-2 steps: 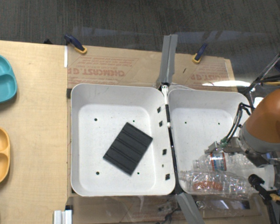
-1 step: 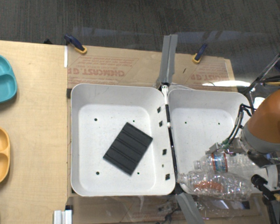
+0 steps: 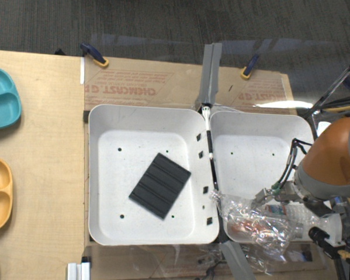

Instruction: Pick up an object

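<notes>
Camera view has one crinkly clear plastic bag [image 3: 257, 224] in the right bin [image 3: 251, 140], near corner, gripper [image 3: 275, 194] right over it, can't tell its grip. One black ridged panel [image 3: 160, 185] in the left bin [image 3: 103, 162].

Left bin [image 3: 103, 162] and right bin [image 3: 251, 134] were smooth white plastic, faintly glossy. The ribbed black slab [image 3: 160, 185] looked matt. The crinkled clear wrapper [image 3: 255, 224] was shiny plastic film. The bench top [image 3: 38, 71] was pale matt wood; the backing sheet [image 3: 143, 85] was brown printed cardboard.
</notes>
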`<state>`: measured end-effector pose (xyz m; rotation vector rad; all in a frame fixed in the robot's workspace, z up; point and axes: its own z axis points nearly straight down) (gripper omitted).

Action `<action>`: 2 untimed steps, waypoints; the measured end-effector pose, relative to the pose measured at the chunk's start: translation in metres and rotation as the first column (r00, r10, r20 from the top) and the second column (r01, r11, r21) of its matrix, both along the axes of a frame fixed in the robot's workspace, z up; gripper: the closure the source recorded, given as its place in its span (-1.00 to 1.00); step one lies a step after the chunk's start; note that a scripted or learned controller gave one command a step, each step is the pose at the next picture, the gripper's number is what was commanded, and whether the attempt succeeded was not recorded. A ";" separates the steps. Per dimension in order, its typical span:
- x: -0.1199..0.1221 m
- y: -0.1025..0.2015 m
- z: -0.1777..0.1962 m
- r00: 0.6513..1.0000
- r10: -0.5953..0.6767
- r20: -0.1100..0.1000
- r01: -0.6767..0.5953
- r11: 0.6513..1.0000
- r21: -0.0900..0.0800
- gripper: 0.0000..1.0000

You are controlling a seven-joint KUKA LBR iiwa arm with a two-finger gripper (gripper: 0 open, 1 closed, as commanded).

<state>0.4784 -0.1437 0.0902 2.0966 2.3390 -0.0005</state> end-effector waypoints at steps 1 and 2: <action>0.000 -0.001 0.007 1.000 -0.005 -0.002 0.005 1.000 0.000 1.00; 0.000 -0.001 0.007 1.000 -0.005 -0.002 0.005 1.000 0.000 -1.00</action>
